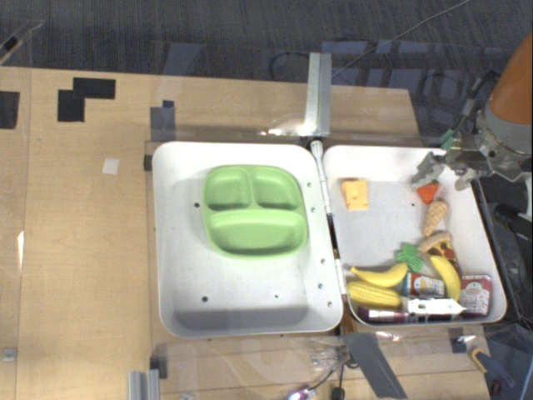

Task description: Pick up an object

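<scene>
Two shallow white plastic bins side by side on wood-grain bench (83,223). Left bin (179,248): smooth green three-compartment plate (252,209), rounded corners. Right bin (379,232): yellow cheese wedge (355,194) alone near far left; cluttered near edge with corn cob (373,293), two bananas (381,275), small can (425,286), white marker (435,308), red-white carton (475,294). Ridged ice-cream cone (435,217) and small orange-red piece (427,193) by far right wall. Gripper (433,170) over bin's far right corner, just above orange-red piece, metal fingers blurred; spread not readable, grasp not confirmed. Arm cut off at right edge.
</scene>
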Tool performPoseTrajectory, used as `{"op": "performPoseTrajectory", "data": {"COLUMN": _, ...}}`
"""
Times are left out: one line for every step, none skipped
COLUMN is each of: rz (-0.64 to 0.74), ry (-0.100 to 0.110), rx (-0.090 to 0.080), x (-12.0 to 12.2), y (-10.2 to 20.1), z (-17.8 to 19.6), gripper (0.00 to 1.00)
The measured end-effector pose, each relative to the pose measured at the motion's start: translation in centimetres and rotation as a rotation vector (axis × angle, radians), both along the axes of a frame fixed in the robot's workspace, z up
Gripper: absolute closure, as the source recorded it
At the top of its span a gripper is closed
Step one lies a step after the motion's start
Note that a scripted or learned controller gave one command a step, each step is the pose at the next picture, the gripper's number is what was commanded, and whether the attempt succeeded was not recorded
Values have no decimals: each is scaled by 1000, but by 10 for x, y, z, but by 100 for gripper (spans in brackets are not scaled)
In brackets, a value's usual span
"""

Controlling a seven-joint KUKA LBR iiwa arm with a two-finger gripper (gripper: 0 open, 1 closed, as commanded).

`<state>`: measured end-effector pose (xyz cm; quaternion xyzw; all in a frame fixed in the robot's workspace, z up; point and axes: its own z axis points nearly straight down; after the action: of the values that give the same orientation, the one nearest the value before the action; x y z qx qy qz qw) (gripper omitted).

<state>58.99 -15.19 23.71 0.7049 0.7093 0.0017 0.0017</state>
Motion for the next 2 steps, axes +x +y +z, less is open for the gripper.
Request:
{"op": "performPoseTrajectory", "data": {"rz": 31, "ry": 3, "rx": -1, "x": 21, "y": -54, "z": -101, "gripper": 0}}
{"op": "performPoseTrajectory", "data": {"rz": -124, "ry": -4, "rx": 2, "x": 65, "y": -50, "z": -149, "gripper": 0}}
